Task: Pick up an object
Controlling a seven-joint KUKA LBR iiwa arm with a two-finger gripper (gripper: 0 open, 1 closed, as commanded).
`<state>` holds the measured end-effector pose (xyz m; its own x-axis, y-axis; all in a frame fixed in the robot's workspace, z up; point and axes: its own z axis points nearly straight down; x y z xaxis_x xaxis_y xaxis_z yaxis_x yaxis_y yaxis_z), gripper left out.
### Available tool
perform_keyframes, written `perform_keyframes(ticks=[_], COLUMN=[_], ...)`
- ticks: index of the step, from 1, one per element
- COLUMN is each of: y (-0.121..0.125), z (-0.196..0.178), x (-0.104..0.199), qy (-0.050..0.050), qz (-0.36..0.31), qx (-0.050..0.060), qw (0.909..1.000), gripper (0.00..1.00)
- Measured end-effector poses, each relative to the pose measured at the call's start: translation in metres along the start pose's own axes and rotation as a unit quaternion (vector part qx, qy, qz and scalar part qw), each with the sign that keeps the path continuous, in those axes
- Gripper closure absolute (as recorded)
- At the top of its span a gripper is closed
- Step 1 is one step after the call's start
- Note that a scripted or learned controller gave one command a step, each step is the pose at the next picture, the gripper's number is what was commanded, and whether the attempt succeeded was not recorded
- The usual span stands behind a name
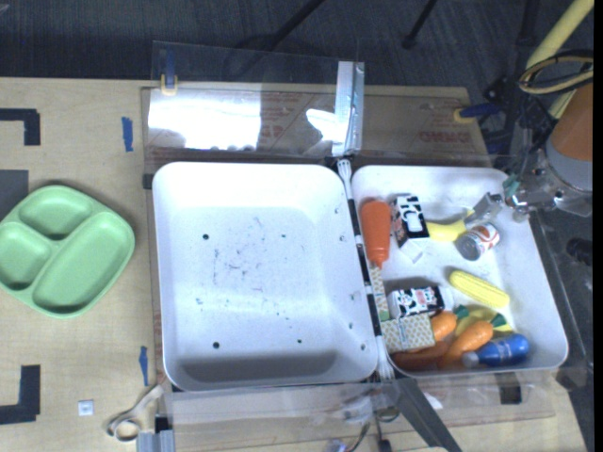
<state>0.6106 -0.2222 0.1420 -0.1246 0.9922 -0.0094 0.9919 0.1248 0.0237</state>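
The right bin [542, 281] holds several small objects. An orange carrot [375, 230] lies along its left wall, with a black-and-white carton [410, 217] beside it. A yellow banana [443, 230] and a small silver can [478, 241] lie near the bin's far right. My gripper [492, 205] reaches in from the right, just above and to the right of the can and close to the banana's end. Nothing is visibly held in it. A corn cob [480, 290], a second carton [415, 301], orange toy vegetables [462, 332] and a blue bottle [501, 350] crowd the near end.
The left bin [179, 196] is bare white with faint scuffs. A green divided plate [61, 250] sits on the bench at far left. A clear plastic panel [250, 111] stands behind the bins. Cables and a yellow hose [556, 36] hang at the upper right.
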Motion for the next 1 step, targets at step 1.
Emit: perform_keyframes(ticks=[1], y=[0.0041], z=[0.0016], x=[0.0003], qy=[-0.003], qz=[-0.007], qx=[-0.006], qw=[1.0000], gripper=[0.00])
